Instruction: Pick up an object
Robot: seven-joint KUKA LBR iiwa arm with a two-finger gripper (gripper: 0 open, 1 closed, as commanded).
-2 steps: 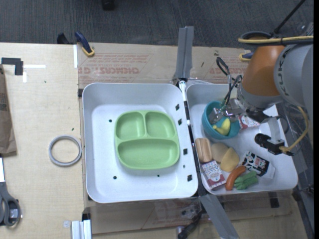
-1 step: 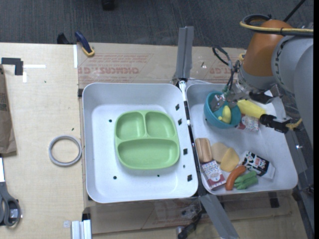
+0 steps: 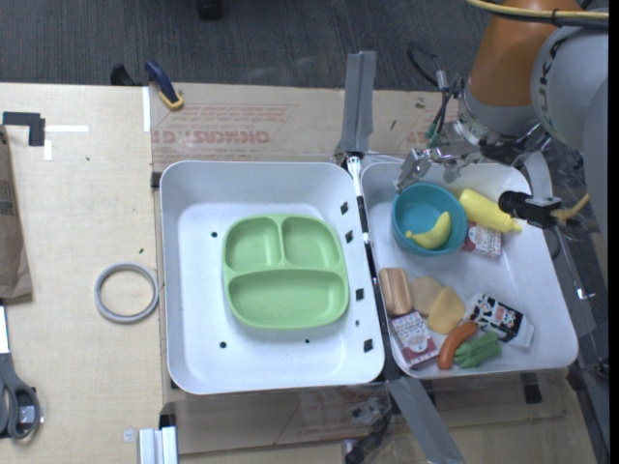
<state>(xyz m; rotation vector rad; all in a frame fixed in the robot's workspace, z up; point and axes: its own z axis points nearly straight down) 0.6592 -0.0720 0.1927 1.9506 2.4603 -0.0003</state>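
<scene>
My gripper (image 3: 432, 165) hangs over the back edge of the right bin (image 3: 553, 288), just behind a blue bowl (image 3: 426, 211) with a small banana (image 3: 432, 229) in it. The fingers stand open with nothing between them. A yellow oblong toy (image 3: 486, 211) lies right of the bowl, partly over a small white packet (image 3: 484, 241). Toward the front of the bin lie a bread piece (image 3: 395, 289), a pale yellow wedge (image 3: 446, 308), a carrot (image 3: 455, 342) with green leaves (image 3: 479, 351), a red-and-white packet (image 3: 412, 336) and a black-and-white carton (image 3: 498, 317).
The left bin (image 3: 184, 288) holds a green divided plate (image 3: 285, 271). On the wooden bench to the left lie a grey ring (image 3: 127, 291) and scissors (image 3: 17, 409). A grey upright post (image 3: 359, 104) stands behind the seam between the bins.
</scene>
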